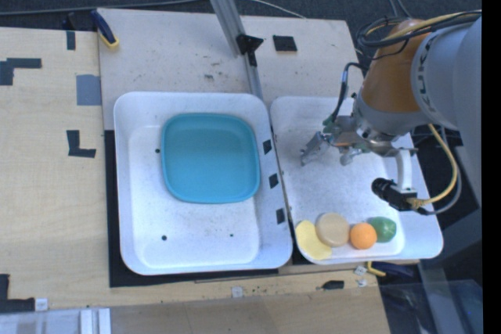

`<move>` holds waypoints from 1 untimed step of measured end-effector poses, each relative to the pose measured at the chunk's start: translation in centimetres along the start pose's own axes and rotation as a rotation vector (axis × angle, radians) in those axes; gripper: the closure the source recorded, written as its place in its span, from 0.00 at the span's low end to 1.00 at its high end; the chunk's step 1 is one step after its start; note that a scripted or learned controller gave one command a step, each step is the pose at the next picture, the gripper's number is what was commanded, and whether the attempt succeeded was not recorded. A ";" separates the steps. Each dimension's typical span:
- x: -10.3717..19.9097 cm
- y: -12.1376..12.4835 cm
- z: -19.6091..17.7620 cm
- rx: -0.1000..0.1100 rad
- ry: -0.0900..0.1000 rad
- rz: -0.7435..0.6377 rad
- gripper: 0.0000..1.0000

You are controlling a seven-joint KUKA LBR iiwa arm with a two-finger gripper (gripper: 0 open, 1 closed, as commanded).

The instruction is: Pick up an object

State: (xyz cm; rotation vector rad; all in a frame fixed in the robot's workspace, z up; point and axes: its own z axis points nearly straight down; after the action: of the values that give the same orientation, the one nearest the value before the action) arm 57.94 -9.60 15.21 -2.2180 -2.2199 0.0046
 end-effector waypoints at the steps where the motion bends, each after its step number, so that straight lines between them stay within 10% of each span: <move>1: 0.1 0.4 6.1 -0.001 0.000 0.000 0.00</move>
State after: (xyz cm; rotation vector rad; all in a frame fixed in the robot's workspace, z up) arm 58.29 -9.48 9.06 -2.2184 -2.2203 0.0044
